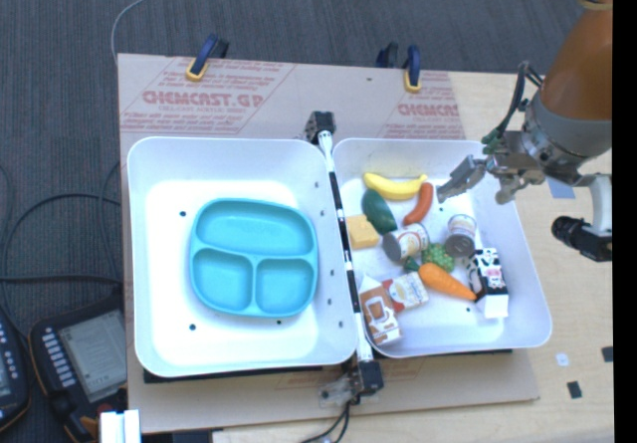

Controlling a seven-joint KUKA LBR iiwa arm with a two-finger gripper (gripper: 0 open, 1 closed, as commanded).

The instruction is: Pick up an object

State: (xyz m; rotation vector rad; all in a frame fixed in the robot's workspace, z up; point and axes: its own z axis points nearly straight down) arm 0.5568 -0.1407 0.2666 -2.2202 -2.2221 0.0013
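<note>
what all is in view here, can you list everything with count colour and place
bins: 2, white, side by side on the bench
divided plate: 1, light blue, three compartments, in the left bin
banana: 1, yellow, far side of the right bin
green vegetable: 1, dark green, just below the banana
sausage: 1, red-orange, right of the banana
cheese block: 1, yellow, by the right bin's left wall
cans: 2, silver, middle of the right bin
carrot: 1, orange with green top, below the cans
small cartons: 3, printed, near side of the right bin
clamps: 2, blue and yellow, far edge of the board
gripper: 1, grey, open, above the right bin's far right side, holding nothing
</note>
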